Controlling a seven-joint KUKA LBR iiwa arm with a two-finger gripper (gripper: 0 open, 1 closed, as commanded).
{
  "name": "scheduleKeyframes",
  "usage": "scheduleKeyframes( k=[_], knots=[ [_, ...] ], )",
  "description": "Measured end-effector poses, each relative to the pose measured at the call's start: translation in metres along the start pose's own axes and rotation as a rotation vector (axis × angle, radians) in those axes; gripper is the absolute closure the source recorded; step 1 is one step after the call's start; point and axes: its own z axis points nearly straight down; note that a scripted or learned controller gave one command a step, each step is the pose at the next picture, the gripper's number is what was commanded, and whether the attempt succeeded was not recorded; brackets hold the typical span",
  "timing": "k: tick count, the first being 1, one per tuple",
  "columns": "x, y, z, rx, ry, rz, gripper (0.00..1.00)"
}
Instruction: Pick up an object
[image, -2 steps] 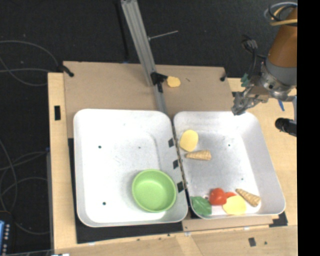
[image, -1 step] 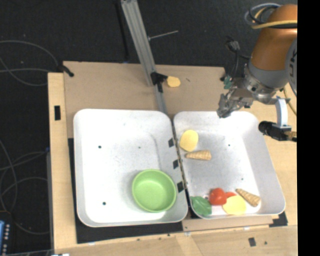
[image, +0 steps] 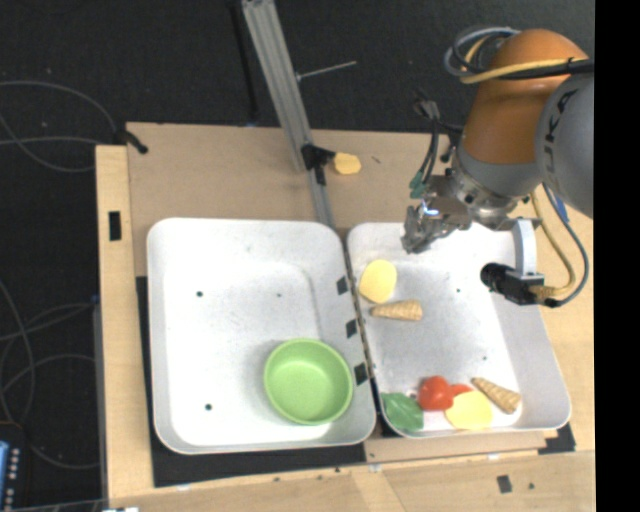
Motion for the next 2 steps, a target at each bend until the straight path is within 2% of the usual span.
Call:
scheduleKeyframes(
  k=[1,2],
  knots=[
    [0.054,-0.001,0.002,-0.001,0.001,-0.002,1.0],
    [0.105,-0.012,-0.001,-0.001,0.002,-0.003,1.0]
  ],
)
